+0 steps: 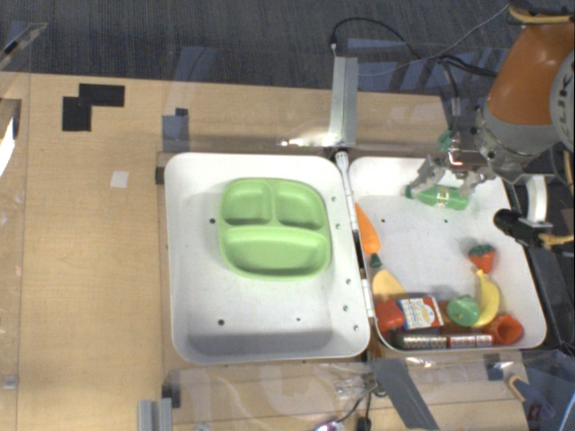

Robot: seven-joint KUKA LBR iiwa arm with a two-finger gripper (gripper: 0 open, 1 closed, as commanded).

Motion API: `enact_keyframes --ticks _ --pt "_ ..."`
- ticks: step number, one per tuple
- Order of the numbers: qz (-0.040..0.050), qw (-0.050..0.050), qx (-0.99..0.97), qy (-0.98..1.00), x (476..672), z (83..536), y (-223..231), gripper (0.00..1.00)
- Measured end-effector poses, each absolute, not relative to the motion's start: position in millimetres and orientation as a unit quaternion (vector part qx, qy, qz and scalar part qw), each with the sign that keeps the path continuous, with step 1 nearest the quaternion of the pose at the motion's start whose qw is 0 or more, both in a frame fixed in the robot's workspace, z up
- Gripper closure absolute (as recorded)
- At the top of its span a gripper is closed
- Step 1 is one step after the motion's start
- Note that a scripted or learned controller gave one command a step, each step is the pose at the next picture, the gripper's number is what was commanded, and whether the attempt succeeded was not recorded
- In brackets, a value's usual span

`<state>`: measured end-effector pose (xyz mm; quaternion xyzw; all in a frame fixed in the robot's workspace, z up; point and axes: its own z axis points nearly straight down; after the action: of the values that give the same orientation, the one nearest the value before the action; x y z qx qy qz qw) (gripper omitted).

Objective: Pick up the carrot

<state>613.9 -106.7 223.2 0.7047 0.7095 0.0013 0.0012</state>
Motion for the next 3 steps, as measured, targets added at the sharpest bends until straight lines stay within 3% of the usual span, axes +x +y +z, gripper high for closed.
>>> enact_keyframes --ticks 1,2,3 --pt "0.0019 0.002 0.756 0.655 560.0 96.0 -85.4 0.0" --pt "0.0037 0.003 0.755 0.655 561.7 107.1 -84.6 1.0" --pt "0.0022 0.002 0.722 0.692 560.2 185.7 -40.2 1.0"
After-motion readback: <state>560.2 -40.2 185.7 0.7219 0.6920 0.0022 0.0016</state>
